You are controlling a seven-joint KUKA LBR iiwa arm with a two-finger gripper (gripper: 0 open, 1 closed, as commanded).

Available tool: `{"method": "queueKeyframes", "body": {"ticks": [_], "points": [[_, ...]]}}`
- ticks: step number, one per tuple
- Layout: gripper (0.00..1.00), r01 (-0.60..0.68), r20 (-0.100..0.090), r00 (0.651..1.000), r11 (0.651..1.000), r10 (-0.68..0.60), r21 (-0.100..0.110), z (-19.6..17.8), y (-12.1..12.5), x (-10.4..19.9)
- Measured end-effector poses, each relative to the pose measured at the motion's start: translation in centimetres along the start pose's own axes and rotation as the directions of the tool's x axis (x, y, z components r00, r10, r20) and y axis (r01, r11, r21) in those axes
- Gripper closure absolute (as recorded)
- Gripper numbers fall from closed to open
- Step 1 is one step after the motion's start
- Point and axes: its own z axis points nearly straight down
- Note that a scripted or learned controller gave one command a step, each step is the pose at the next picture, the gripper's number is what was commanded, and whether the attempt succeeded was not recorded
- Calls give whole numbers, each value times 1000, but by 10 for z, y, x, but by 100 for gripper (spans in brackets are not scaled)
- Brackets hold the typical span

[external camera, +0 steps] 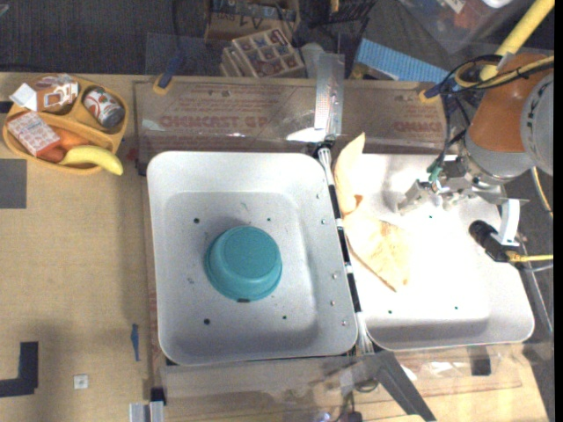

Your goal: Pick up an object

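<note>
While jaws [412,202] hang, state unclear, teal bowl [244,262] sits mid-bin, clear of walls.

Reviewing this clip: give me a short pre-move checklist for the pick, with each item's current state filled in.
1. Target present: teal bowl sits upside down in the left bin. Ok.
2. Pincer over a target: it is above the right bin, apart from the bowl. Not ok.
3. Nearer candidate: a tan flat piece lies in the right bin by the divider, left of the pincer. Ok.
4. Pincer opening: cannot tell.
5. Pincer free of load: nothing visible between its tips. Ok.
</note>
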Motion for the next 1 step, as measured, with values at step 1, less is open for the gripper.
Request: {"method": "queueKeyframes", "body": {"ticks": [1], "points": [[0,150,2,989,989,-150,-7,14,-13,81]]}}
